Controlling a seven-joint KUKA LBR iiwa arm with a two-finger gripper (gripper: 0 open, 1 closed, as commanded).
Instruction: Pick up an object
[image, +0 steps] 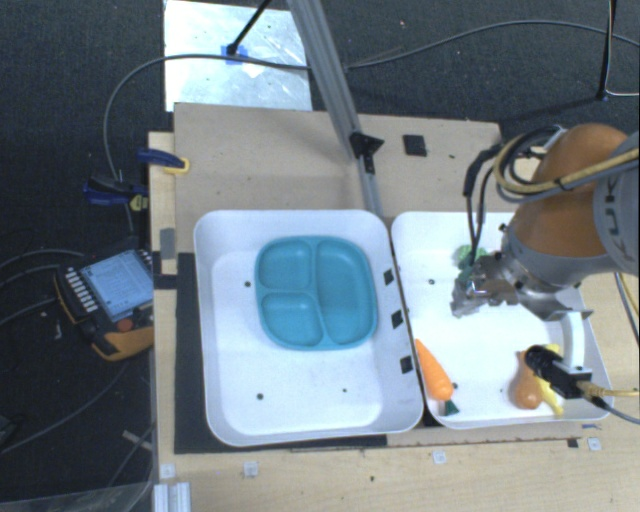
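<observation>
White bins (215, 400), gripper (468, 296) possibly mid-bin

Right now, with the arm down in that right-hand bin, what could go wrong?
The gripper sits over bare floor of the right bin, with the toy carrot well below it, so it may close on nothing. The carrot lies against the bin's wall, awkward to grasp. A green object beside the gripper could get knocked.

In the right bin (420, 232), bare floor lies open between the carrot (433, 368) at the near-left wall and the orange-and-yellow toy (535, 383) near-right. The blue plate (316, 292) occupies the left bin's (215, 300) far middle.
</observation>
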